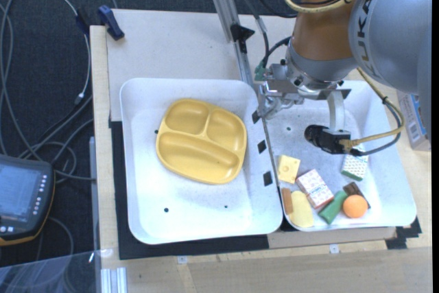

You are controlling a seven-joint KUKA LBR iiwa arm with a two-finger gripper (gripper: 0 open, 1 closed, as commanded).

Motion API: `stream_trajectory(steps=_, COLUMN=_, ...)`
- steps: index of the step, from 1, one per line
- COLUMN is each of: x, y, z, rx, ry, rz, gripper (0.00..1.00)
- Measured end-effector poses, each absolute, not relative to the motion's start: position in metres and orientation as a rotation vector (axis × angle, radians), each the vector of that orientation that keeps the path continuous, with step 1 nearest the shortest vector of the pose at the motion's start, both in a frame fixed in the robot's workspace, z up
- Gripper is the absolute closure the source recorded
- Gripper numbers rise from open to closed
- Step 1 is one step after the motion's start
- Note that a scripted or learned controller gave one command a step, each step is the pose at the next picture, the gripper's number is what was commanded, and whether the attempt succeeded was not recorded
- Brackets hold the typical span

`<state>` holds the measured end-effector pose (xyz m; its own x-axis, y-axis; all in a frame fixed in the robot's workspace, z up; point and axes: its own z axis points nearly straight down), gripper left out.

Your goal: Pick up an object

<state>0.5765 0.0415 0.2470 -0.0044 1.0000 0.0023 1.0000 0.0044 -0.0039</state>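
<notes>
The arm [384,17] enters from the right and hangs over the far part of the right bin [394,178]. Its orange band sits above the wrist, and yellow and black cables loop around it. The jaws [302,103] point down toward the bin floor near the far left corner of that bin, close to the divider between the two bins. Whether the jaws are open or closed cannot be told from this view, and no object is visible between them.

A black part [326,137] lies just right of and nearer than the jaws, with a yellow cable running to it.

The objects available for picking lie in the near part of the right bin. A yellow cheese wedge [288,169] lies nearest the divider. Just near and right of it lies a red and white box [315,187]. A pale yellow piece [301,209] rests against the near rim. A green block [332,207] lies between that piece and an orange ball [354,206]. A brown block [356,191] touches the far side of the ball. A green and white patterned packet [354,167] lies farther back, right of the box.

The left bin [137,168] holds a yellow divided plate [202,141], set flat near its middle.

Both bins sit side by side on the surface [171,44]. A blue clip [110,22] lies at the far left corner of the surface.
</notes>
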Motion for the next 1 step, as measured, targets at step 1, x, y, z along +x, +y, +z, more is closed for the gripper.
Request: stream_trajectory(steps=1, x=0.5474, y=0.0796, z=0.23, rx=-2.213, ry=-2.223, rz=0.005, gripper=1.0)
